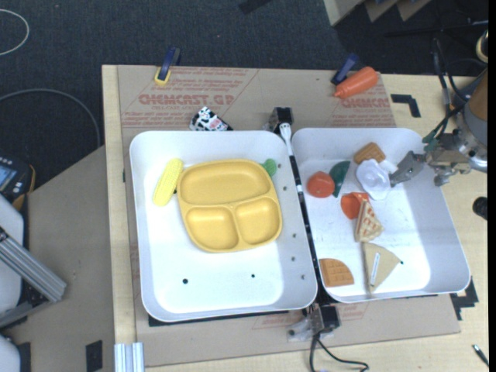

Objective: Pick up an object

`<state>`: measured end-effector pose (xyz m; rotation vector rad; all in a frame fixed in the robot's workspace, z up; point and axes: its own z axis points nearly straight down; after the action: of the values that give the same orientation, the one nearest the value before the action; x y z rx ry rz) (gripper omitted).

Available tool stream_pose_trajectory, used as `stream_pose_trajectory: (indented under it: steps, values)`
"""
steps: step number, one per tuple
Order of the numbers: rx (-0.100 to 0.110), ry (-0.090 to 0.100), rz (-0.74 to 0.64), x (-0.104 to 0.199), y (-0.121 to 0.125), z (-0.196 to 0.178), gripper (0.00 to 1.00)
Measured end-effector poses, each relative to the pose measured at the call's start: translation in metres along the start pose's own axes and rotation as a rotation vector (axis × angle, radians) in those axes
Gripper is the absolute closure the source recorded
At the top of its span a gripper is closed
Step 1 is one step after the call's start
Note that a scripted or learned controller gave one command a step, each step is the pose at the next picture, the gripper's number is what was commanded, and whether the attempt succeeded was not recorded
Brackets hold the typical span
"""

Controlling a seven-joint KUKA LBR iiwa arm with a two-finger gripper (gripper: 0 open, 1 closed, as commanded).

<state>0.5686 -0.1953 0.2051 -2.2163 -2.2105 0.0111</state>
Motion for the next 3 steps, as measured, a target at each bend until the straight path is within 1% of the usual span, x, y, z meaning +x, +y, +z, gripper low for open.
stream_pose_trajectory:
  steps: [1, 2, 3]
  values:
    - [-0.013, -0.003, -0.003, 0.0, 0.003, -0.007, 0.0]
    - [-0.007, 0.0, -0.004, 0.01, 0.003, 0.042, 0.0]
    - [-0.007, 0.0, -0.003, 0.018, 0.001, 0.088, 0.0]
